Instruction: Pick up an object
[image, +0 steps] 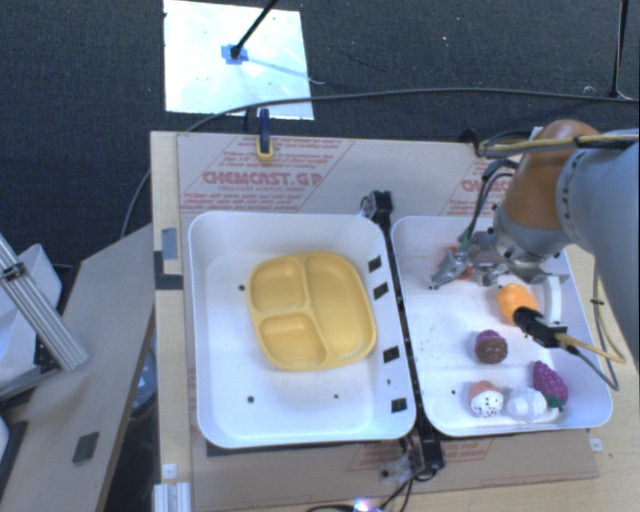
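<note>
- At the front of the right bin (437, 335) lay a speckled toy (486, 402) touching a white toy (524, 405), with a purple cluster (548, 383) just behind them.
- A brown ball (490, 347) sat alone in the middle of that bin.
- An orange toy (514, 297) lay further back, close under the arm's wrist.
- The pincer (450, 272) hung low over the bin's rear left part, pointing left, apart from every toy. Whether it was apart or together I could not tell, nor whether it touched the bin floor.
- In the left bin (220, 330) a yellow plate (310, 310) with three compartments rested flat.
- Behind both bins, the board (330, 160) read "CHEMCAST GP" in red; the smaller print was too fine to read.
</note>
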